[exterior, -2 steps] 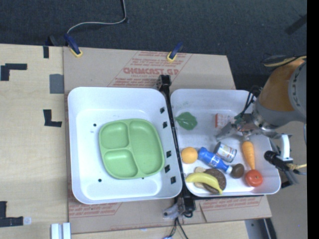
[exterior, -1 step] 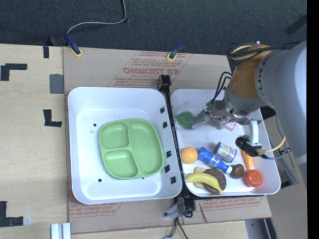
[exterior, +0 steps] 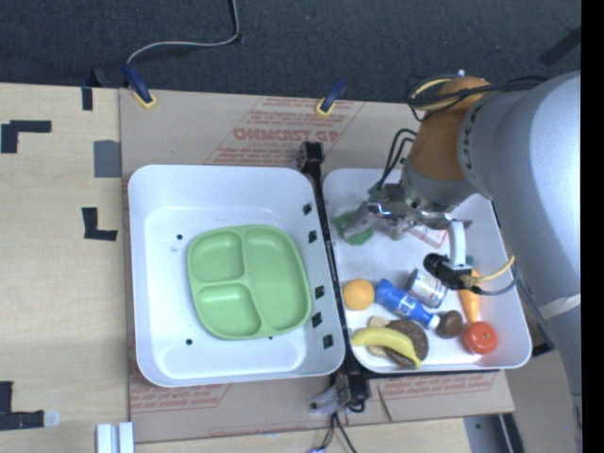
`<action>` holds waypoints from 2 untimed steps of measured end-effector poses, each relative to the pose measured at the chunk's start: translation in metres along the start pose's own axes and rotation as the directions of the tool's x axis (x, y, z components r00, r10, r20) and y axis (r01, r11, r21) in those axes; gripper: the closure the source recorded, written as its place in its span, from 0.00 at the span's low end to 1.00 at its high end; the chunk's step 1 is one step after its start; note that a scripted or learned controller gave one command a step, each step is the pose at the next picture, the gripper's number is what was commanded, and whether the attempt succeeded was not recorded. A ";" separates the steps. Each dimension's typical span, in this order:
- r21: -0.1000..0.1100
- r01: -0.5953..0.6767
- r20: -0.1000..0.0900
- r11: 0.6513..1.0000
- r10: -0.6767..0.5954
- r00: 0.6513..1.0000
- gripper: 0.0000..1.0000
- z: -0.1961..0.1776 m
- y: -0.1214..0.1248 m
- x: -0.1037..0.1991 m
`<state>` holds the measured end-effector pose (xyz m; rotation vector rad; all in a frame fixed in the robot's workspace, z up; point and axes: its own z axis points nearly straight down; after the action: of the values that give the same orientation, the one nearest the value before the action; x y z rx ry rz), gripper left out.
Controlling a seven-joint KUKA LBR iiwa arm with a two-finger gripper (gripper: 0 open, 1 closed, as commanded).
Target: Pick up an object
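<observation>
Partly hidden: tool (exterior: 377, 213) | green object (exterior: 356, 226) blurred beneath

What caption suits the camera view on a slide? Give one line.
KUKA arm's gripper reaches into the right bin of toy food; green divided plate sits in the left bin.

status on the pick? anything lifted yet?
Done: the arm has reached into the right bin and its hand sits low by a green item at the bin's upper left.
In hand: no visible grasp.
Left: grip and lift. Banana, orange and blue bottle lie on the bin floor.
</observation>
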<state>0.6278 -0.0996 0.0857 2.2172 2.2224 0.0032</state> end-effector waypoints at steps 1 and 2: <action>0.002 -0.001 0.000 1.000 0.001 1.000 0.00 0.000 0.011 0.002; 0.010 -0.001 0.003 1.000 0.001 1.000 0.00 0.001 0.039 0.004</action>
<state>0.6671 -0.0956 0.0849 2.2214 2.2245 -0.0114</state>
